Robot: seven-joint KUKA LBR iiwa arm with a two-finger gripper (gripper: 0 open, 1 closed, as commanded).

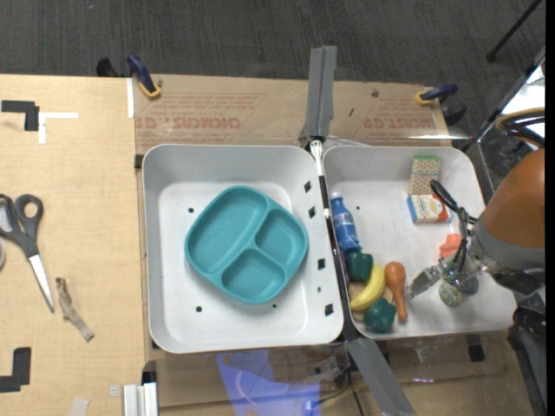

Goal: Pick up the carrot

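Carrot [396, 287] lies in the right bin [386, 170], beside the banana [369, 289] and near the front wall, not yet lifted. Claw [444, 276] hovers just right of it; whether it is open I cannot tell, and nothing visible sits in it. The approach step is in hand: next it must shift left over the carrot and descend. Mirrored print on the cardboard [208, 115] is not legible.

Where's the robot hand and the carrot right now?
Gripper low in right bin, right of carrot. Carrot not gripped, lying beside banana. Nothing between.
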